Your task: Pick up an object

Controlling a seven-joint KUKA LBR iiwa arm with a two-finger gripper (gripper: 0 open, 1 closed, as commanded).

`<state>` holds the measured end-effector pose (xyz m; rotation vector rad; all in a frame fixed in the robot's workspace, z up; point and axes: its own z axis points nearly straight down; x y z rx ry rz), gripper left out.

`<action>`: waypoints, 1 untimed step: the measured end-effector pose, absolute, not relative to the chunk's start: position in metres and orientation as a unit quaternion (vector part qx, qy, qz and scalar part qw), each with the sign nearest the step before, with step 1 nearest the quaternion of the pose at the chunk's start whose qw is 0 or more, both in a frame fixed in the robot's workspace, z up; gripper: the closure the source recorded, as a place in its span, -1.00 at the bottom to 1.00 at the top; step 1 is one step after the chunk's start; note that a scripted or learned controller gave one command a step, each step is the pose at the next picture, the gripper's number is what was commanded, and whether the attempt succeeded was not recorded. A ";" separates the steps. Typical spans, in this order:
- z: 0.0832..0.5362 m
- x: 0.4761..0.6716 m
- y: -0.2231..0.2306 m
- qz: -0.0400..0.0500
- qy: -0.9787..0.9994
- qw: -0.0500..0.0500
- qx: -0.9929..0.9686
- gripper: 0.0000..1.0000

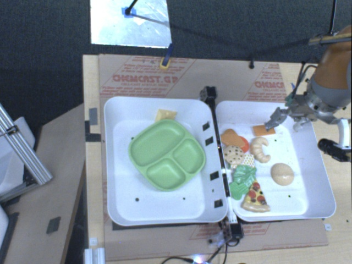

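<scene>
Light wooden bench (60, 164), covered in the middle by a flat brown cardboard sheet with red lettering (144, 76). On the cardboard, two shallow white plastic bins side by side, touching along a black-clipped seam: left bin (118, 202) and right bin (316, 197). At the sheet's far edge, a small yellow and blue clip (166, 61).

A pale green three-compartment plastic plate (168, 155) is seen in the glossy white left bin (118, 147). In the white right bin (308, 197), a red-and-yellow pizza slice (256, 198), a beige round bun (282, 174) and a chip-speckled tan cookie (234, 155) are seen.
</scene>
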<state>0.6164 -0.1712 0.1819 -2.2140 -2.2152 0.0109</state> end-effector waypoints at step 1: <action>0.190 0.620 -0.171 0.000 -0.708 -0.001 -0.706 -1.00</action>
